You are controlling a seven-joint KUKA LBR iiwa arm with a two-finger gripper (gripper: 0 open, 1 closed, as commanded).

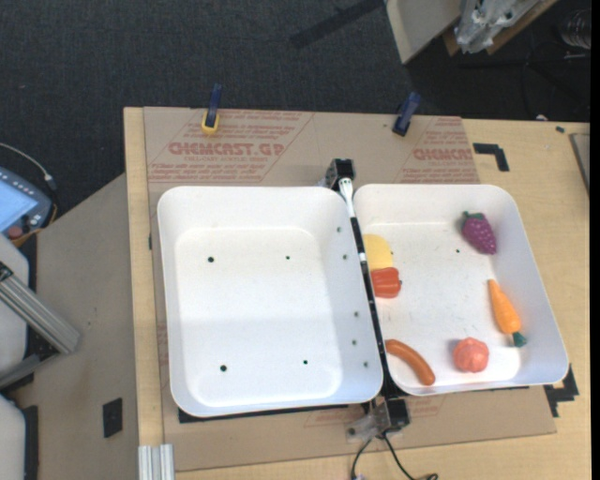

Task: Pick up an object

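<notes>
In the near left corner of the right bin (427, 309) lies the sausage (410, 361). It is probably light, smooth plastic that may slip, so I would grip across its middle. Beyond the bin's far edge hangs the gripper (483, 23); whether it is spread or pressed together, I cannot tell.

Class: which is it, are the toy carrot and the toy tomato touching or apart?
Apart. The camera view shows bare white bin floor between the carrot and the tomato.

A dark carpeted floor (141, 52) is seen across the top of the frame. A tan bench (103, 281) is covered by printed cardboard (281, 141), held by what may be clamps (213, 111).
</notes>
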